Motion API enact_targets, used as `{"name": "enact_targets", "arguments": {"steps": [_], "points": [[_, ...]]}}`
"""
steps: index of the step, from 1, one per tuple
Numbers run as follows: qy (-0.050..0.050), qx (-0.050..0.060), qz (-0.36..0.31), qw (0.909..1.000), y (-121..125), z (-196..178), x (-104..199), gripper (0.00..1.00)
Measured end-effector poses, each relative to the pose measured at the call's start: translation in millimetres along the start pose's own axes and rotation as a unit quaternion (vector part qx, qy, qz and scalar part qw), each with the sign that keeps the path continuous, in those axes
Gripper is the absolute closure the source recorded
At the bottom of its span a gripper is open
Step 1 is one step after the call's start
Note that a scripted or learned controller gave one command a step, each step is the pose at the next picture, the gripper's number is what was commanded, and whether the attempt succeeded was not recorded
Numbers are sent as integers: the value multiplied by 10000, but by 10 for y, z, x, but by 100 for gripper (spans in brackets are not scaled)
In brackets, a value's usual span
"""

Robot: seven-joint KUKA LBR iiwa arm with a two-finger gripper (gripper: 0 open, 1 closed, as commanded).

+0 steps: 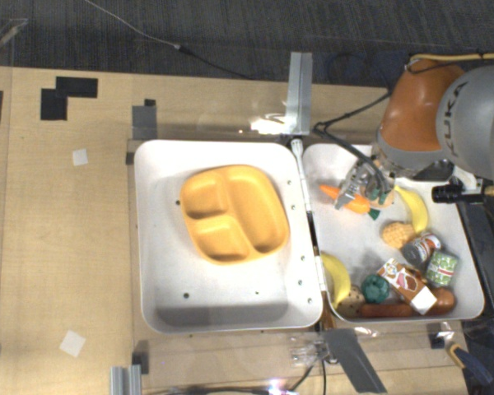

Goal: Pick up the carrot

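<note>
The carrot [352, 202] is orange with a green top and lies in the upper left of the right bin [314, 164], pointing left. My gripper [362, 191] has come down right over it from the right. Its fingers stand apart, one grey finger [345, 196] across the carrot's middle and the other near the green end. The carrot rests on the bin floor. The orange band and grey wrist [416, 113] hide the bin's upper right corner.
A yellow divided plate [230, 212] lies in the left bin [156, 303]. Other toy food crowds the right bin: a banana [415, 208], a second banana [339, 276], a sausage [387, 309], small cans and boxes [424, 262]. The bins' shared wall [306, 220] is just left of the carrot.
</note>
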State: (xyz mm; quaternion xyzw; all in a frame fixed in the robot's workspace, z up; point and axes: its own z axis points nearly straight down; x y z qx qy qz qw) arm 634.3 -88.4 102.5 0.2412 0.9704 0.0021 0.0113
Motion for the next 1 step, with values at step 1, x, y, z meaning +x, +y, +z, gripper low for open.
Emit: {"name": "enact_targets", "arguments": {"steps": [1], "points": [[34,-1,-655,9978,391,-887,485,100]]}}
